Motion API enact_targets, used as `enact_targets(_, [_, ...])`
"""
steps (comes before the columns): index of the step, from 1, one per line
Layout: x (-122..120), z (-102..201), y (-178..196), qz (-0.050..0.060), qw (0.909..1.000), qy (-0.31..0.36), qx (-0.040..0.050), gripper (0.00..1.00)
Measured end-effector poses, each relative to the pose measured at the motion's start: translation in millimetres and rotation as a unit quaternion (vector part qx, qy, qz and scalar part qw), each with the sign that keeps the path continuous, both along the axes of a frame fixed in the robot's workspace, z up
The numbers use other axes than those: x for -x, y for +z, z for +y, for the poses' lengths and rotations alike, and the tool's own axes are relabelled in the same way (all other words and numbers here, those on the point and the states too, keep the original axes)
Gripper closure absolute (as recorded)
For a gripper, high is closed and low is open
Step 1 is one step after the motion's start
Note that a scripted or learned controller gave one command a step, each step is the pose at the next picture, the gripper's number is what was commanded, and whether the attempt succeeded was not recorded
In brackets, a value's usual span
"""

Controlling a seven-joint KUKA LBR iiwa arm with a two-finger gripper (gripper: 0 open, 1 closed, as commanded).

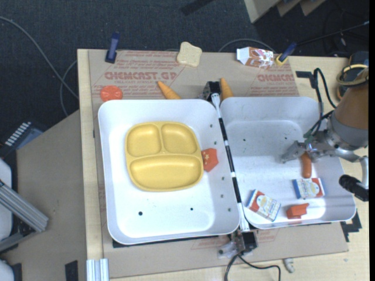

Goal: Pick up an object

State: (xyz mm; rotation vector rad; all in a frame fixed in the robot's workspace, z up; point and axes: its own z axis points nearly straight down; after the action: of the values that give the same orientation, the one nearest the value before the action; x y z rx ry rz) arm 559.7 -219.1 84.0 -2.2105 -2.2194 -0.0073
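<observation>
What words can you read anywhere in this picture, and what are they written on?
"CHEMCAST GP", in red, on the brown board behind the left bin; the smaller lines around it are too blurred to read.
The same red print repeats on the board behind the right bin, too blurred to spell out.
The small cartons carry print too small to read.

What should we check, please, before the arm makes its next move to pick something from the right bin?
1. Gripper over the right bin: ok.
2. Target within reach: ok, the orange sausage-shaped piece lies just below the gripper.
3. Piece held: cannot tell.
4. Neighbours apart from target: not ok, the small carton lies close below it.
5. Other items out of the way: ok, second carton and red block sit near the front rim.
</observation>
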Motion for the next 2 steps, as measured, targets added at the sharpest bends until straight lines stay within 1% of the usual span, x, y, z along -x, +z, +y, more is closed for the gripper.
enact_targets(1, [-0.1,-2.0,10.5,-0.002,1.0,-0.001,0.0031,1.0])
enact_targets(2, [8.9,84.9,0.7,-0.001,1.0,-0.001,0.0041,1.0])
